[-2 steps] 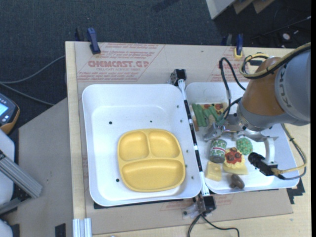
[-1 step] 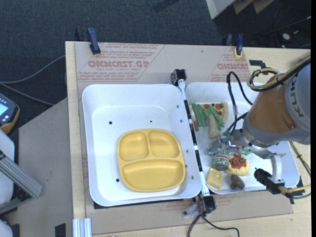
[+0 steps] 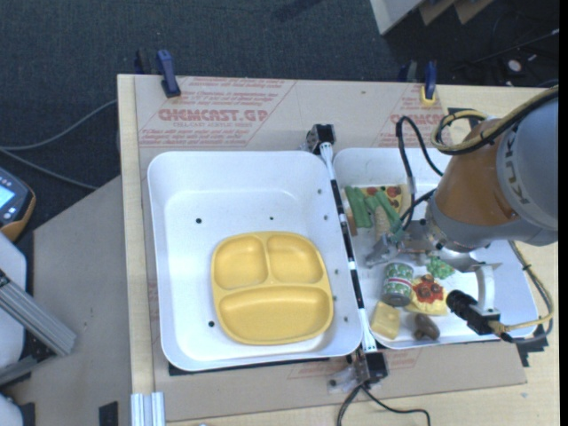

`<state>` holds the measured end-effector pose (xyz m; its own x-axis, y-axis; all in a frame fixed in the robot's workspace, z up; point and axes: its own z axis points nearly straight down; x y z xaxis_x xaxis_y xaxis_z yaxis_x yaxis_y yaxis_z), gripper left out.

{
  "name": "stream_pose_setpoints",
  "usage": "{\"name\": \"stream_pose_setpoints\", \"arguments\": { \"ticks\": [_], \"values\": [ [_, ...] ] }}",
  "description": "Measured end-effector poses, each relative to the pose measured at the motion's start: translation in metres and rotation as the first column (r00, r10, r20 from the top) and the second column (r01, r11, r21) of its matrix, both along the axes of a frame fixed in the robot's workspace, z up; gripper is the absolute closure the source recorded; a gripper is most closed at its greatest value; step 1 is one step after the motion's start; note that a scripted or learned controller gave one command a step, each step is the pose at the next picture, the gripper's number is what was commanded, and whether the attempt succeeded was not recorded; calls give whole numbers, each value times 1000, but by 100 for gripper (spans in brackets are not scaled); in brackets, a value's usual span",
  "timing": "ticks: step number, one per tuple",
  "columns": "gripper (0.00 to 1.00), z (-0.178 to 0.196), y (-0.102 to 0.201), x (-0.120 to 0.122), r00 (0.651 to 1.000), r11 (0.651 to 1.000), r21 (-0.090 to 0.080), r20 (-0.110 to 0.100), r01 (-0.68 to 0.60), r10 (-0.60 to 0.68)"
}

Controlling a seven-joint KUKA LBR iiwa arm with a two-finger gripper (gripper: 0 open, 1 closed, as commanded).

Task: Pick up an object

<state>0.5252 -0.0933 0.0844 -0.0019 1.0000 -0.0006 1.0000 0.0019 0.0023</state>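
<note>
The gripper (image 3: 390, 242) hangs low in the right bin (image 3: 524, 304); whether it grips anything I cannot tell. Crowded near it lie one small can (image 3: 398, 284), one yellow wedge (image 3: 386, 319), one brown lump (image 3: 426, 327) and perhaps two green sticks (image 3: 366, 207). The left bin (image 3: 177, 238) holds one yellow divided plate (image 3: 269, 287), with bare floor along its far and left walls.

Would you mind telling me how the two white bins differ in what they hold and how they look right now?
The left bin holds a yellow divided plate; the right bin holds many small food toys. The left bin lies in open view; the arm reaches over the right bin. Both are shallow and white.
</note>
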Motion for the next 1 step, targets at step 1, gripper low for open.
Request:
{"name": "stream_pose_setpoints", "arguments": {
  "ticks": [1],
  "values": [
    [0, 0, 0, -49, 1000, 1000, 3, -8, 4, -4]
  ]
}}
